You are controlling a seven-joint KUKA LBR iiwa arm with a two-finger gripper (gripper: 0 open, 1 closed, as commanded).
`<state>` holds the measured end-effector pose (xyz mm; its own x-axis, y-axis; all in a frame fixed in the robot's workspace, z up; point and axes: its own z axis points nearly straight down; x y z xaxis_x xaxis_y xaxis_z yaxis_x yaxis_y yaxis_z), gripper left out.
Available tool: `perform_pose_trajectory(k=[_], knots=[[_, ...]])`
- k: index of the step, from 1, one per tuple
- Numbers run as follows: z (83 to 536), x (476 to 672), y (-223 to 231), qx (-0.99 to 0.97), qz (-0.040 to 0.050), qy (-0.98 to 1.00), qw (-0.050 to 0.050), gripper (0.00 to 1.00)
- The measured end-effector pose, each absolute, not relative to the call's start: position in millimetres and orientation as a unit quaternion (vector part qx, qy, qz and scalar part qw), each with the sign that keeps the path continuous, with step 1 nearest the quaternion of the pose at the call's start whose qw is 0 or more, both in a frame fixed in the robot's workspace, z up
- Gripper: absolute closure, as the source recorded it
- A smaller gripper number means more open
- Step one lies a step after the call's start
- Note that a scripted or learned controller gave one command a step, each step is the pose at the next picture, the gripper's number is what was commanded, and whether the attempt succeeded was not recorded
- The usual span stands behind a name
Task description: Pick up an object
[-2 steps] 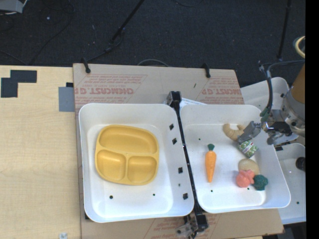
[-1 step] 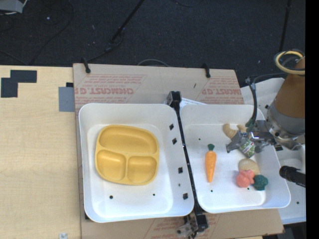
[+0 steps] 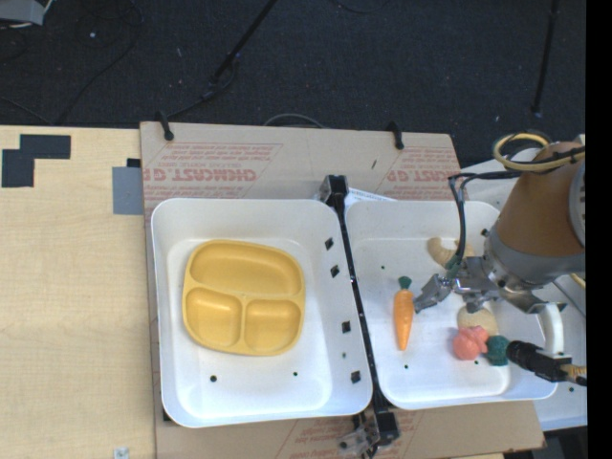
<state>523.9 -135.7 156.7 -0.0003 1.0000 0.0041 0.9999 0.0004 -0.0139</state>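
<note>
Over on the left of the frame, the pale wooden table [image 3: 67,304] carries nothing that matters to this try. Moving right, the left bin [image 3: 167,256] holds a yellow divided plate [image 3: 245,296], lying flat and well apart from the action. Past the black divider [image 3: 349,295] and into the right bin [image 3: 382,371], we find the toys: an orange carrot [image 3: 404,316] with a green top lying lengthways just right of the divider, then, lower right, a pink lump [image 3: 468,344] touching a dark green piece [image 3: 497,350], with a cream-coloured item [image 3: 477,317] just above them. Another cream object [image 3: 442,250] sits nearer the bin's upper part, partly behind the cable.

And there is the tool [image 3: 448,290], low over the right bin, between the carrot and the cream item, its metal parts pointing toward the left. Nothing sits visibly between its fingers, so I judge the pick not yet made; the closing and the lift are all to come. Which toy it is after, I cannot say; the carrot and the cream item are both near.

Hard to read: whether the tool is spread or pressed together, I cannot tell. The grey-and-orange arm [image 3: 535,228] covers the bin's far right side, and the frame cuts it off at the right.
</note>
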Motion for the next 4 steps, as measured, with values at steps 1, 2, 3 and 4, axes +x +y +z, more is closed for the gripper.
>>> perform_pose_trajectory(k=[1, 2, 3, 4], knots=[[97, 518.1, -135, -0.707, -0.0003, -0.708, 0.006, 0.0], [104, 517.5, -137, -0.707, 0.0024, -0.707, 0.006, 1.0], [161, 526.0, -136, -0.706, 0.0005, -0.708, 0.001, 1.0], [202, 523.2, -140, -0.706, 0.0009, -0.708, 0.001, 1.0]])
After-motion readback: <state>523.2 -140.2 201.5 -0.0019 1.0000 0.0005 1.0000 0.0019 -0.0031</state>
